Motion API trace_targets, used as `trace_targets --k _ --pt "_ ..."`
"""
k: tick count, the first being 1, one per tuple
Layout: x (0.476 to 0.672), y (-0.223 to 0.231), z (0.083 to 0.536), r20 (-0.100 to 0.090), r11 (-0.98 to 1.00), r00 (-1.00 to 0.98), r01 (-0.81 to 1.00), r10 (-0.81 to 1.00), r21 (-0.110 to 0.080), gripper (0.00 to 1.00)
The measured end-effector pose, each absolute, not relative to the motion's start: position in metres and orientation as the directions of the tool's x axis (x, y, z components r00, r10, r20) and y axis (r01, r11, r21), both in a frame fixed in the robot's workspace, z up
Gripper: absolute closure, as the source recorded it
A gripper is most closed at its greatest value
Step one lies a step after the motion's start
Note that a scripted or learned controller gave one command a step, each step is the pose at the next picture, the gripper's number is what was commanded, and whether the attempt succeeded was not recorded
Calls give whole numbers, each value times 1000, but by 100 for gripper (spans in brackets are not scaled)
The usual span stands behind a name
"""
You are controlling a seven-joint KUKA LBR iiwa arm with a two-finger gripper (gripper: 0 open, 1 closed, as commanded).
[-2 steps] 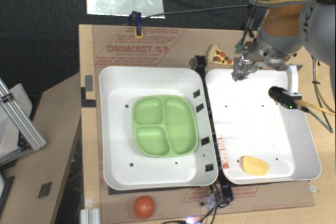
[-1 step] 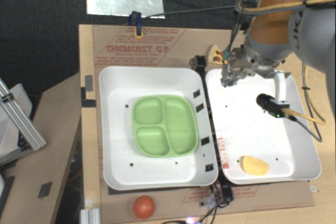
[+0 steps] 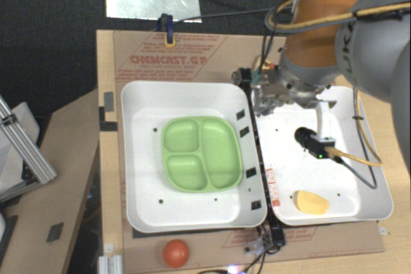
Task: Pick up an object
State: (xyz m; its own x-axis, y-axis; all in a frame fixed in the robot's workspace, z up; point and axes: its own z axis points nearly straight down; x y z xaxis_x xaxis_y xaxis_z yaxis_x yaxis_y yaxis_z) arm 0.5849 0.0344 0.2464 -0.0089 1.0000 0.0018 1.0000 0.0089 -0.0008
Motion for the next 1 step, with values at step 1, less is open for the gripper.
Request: trace_targets --k 1 --pt "550 83 241 2 10 -10 1000 1000 -2 100"
